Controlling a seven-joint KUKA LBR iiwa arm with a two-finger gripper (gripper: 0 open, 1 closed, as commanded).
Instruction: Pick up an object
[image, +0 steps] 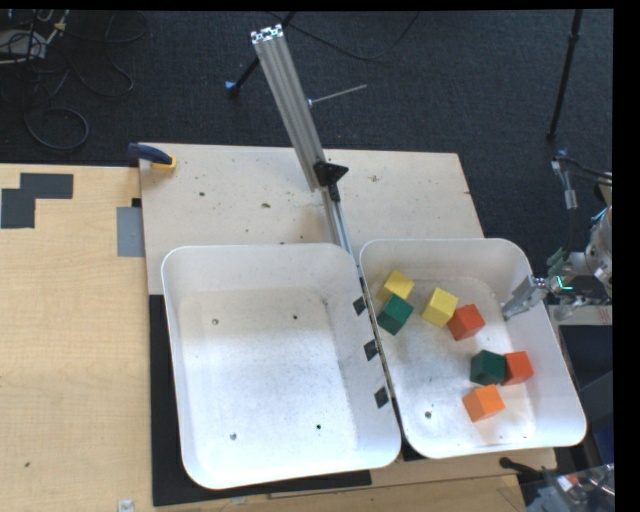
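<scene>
Camera view shows all the blocks lying loose in the right bin (560, 440), so no pick is made yet. Nearest lies an orange cube (484, 402), then a dark green cube (488, 367) touching a red cube (517, 367). Farther are another red cube (465, 322), a yellow cube (439, 307), a green cube (395, 315) and a yellow one (398, 286). The gripper (523, 296) sits over the bin's right rim; whether it is parted, I cannot tell. Reaching, closing and lifting all remain.
</scene>
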